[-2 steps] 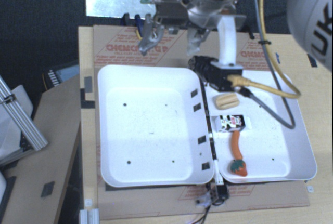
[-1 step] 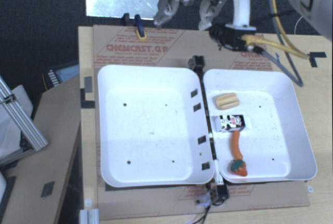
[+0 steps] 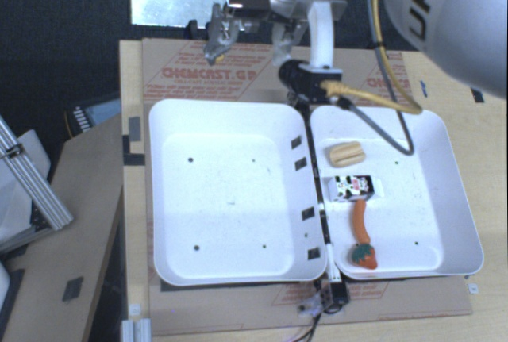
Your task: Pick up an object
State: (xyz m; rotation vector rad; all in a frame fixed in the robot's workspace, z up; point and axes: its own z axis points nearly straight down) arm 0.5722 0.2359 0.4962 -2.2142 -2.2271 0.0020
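**Operator:** From the overhead camera, where is your gripper?

**Observer:** You have the gripper (image 3: 248,43) up at the top of the view, above the cardboard sheet (image 3: 238,71) behind the bins, not over either bin. Its two fingers (image 3: 216,35) point down and stand apart, a wide gap between them, with nothing in it.

**Operator:** And the things to pick?

**Observer:** All three lie in your right bin (image 3: 444,174), along its left side near the divider. Farthest back is a small tan bread roll (image 3: 346,153). Just in front of it lies a small black-and-white carton (image 3: 355,188), flat on its side. In front of that lies a toy carrot (image 3: 362,233), orange, its green top toward the near wall; its far tip is touching or almost touching the carton.

**Operator:** The left bin?

**Observer:** You see the left bin (image 3: 171,174) as bare white floor with a few dark dots. A yellow cable (image 3: 373,98) runs from the arm across the right bin's back rim.
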